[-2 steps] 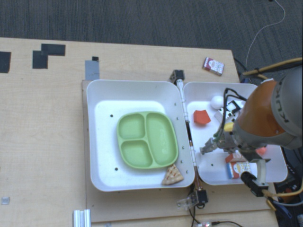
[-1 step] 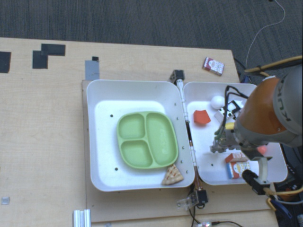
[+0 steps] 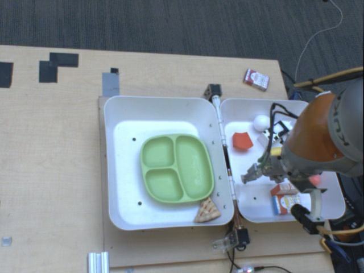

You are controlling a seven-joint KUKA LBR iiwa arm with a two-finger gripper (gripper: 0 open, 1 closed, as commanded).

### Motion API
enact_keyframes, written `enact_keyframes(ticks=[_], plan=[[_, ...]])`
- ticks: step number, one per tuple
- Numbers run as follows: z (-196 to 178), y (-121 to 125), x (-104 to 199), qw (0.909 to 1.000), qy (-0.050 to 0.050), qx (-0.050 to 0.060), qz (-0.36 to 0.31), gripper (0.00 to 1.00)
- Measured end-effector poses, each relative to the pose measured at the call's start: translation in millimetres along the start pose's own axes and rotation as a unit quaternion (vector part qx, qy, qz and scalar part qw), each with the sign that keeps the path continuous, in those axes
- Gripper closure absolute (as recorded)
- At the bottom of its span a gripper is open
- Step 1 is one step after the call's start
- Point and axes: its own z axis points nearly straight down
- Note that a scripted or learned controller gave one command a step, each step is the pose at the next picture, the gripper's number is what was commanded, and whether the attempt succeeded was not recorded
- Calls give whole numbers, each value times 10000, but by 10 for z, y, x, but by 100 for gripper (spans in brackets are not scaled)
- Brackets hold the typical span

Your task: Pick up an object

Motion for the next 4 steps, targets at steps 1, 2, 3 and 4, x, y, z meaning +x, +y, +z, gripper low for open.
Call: enact_keyframes(ticks=[1, 2, 3, 4], plan=[[220, -44, -126, 10000, 6, 53, 8, 0], [106, -19, -129, 10000, -3, 20, 3, 100], [106, -19, -129, 10000, -4, 20, 2, 0], [1, -2, -121, 10000, 0, 4, -13, 100]])
